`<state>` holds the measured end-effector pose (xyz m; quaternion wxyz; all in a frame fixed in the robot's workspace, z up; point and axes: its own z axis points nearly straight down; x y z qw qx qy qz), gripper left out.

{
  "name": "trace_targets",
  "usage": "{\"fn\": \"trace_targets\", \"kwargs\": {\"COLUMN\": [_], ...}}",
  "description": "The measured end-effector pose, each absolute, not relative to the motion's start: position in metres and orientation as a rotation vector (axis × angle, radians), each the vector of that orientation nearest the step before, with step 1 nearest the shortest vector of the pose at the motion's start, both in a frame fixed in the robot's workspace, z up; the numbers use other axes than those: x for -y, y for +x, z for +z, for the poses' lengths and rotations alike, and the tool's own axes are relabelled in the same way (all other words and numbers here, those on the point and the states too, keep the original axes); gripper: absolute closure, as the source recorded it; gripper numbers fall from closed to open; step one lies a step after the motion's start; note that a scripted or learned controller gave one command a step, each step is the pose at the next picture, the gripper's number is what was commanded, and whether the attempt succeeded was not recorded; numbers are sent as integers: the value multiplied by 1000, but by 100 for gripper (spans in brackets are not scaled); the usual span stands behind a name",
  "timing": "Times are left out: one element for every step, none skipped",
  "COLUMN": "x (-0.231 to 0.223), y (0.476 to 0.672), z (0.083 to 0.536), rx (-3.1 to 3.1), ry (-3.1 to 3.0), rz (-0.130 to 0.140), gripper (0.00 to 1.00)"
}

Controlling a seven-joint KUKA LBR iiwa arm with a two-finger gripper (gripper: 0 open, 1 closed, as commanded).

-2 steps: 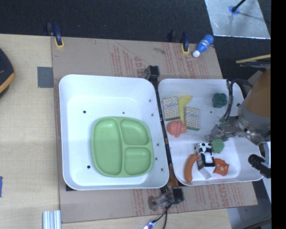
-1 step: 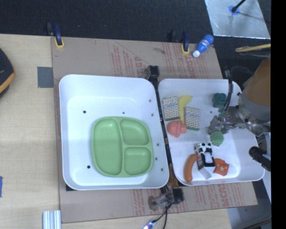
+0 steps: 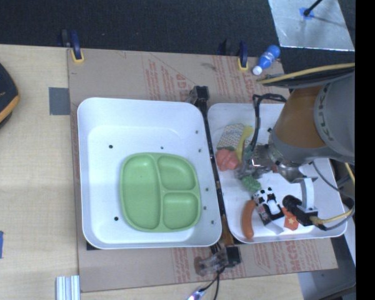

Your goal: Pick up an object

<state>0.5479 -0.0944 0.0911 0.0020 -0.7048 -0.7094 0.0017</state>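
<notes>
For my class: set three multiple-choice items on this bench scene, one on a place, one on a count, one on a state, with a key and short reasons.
1. Where does the green plate lie?
A. in the left bin
B. in the right bin
C. on the cardboard

2. How many compartments does the plate have?
A. two
B. three
C. five

3. How does the orange sausage lie?
A. standing on end
B. flat on the bin floor
C. on the plate

Key: 1 A, white bin walls surround it; 2 B, two ridges divide it in three; 3 B, its whole length rests on the right bin's floor.
</notes>
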Motion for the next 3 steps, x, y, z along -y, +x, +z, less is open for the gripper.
{"fn": "trace_targets", "kwargs": {"x": [43,44,86], "y": [587,586,525], "z": [193,192,192], "rx": [2226,2225,2224], "ry": [-2215,-2214,-2215], "rz": [1,4,6], "gripper": [100,0,0]}}
